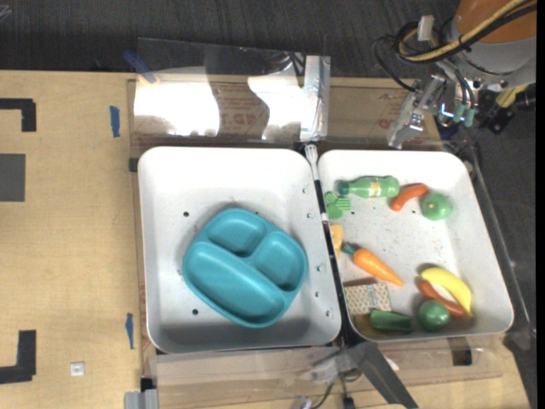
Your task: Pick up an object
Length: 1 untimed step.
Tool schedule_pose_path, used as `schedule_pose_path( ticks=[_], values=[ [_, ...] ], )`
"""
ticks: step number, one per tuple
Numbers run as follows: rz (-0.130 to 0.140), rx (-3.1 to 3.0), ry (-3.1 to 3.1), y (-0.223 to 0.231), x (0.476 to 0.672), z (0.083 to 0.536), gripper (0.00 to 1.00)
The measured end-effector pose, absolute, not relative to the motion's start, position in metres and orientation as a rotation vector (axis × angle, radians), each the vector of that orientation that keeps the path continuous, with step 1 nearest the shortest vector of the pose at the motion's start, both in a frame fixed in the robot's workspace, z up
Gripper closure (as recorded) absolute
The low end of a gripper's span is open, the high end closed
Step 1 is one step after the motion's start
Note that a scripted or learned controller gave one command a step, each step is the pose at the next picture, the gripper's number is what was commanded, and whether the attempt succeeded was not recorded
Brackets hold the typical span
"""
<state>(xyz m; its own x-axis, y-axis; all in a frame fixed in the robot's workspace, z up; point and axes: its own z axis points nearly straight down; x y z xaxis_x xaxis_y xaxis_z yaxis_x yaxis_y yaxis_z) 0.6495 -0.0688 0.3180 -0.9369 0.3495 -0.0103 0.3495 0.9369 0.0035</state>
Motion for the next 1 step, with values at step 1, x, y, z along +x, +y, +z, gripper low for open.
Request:
schedule_pose_path(
  ticks=[1],
  values=[
    [0.001,0.557,3.091,-0.0446,0.5868,0.2500,1.00]
  ],
)
